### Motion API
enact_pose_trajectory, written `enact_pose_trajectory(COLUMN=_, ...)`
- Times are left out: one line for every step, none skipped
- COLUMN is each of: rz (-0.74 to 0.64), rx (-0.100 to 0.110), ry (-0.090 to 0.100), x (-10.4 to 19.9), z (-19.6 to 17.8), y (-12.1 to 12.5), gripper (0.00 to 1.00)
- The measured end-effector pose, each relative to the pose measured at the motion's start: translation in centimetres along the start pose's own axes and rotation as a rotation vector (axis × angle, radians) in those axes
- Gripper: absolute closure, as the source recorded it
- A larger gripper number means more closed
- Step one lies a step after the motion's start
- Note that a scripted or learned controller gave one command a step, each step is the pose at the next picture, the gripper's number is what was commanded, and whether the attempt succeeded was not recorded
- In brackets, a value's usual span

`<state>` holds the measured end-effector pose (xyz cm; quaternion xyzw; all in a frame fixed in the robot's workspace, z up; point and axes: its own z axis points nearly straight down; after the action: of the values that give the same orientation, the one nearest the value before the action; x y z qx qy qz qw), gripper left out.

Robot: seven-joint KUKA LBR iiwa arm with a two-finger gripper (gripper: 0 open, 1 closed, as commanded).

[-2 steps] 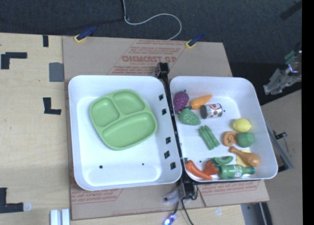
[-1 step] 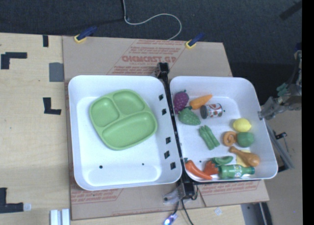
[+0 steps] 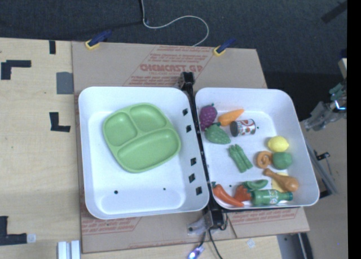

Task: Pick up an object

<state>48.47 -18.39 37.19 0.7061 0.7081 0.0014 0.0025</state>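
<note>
Two white bins are sitting side by side: left bin [image 3: 89,156], right bin [image 3: 300,134].

Near edge of the right bin: one green bottle [image 3: 271,197] is lying on its side, with one red pepper [image 3: 223,195] lying just left of it and one dark green leafy piece [image 3: 255,184] lying above them. One brown drumstick [image 3: 282,180] is lying near the right wall.

Mid bin: one orange ring-shaped piece [image 3: 263,159] is touching one green ball [image 3: 282,160]; one yellow lemon [image 3: 277,144] is sitting just behind the ball. One bundle of green stalks [image 3: 240,157] is lying near the centre.

Far part: one green leafy vegetable [image 3: 217,135], one small can [image 3: 244,127], one carrot [image 3: 231,117] and one purple grape bunch [image 3: 207,115] are clustering near the divider.

Left bin: one green three-compartment plate [image 3: 142,136] is lying flat.

The gripper [image 3: 331,110] is hanging outside the right bin, apart from all twelve items; whether it is released or clenched, I cannot tell.
</note>
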Motion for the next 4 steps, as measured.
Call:
enact_pose_trajectory(rz=-0.008, rx=-0.012, ry=-0.001, x=7.1, z=-14.7, y=0.1, gripper=1.00)
enact_pose_trajectory(rz=0.000, rx=0.005, ry=0.000, x=6.8, z=-14.8, y=0.1, gripper=1.00)
enact_pose_trajectory(rz=0.000, rx=0.005, ry=-0.002, x=6.8, z=-15.8, y=0.1, gripper=1.00)
enact_pose_trajectory(rz=-0.001, rx=0.005, ry=-0.002, x=6.8, z=-16.8, y=0.2, gripper=1.00)
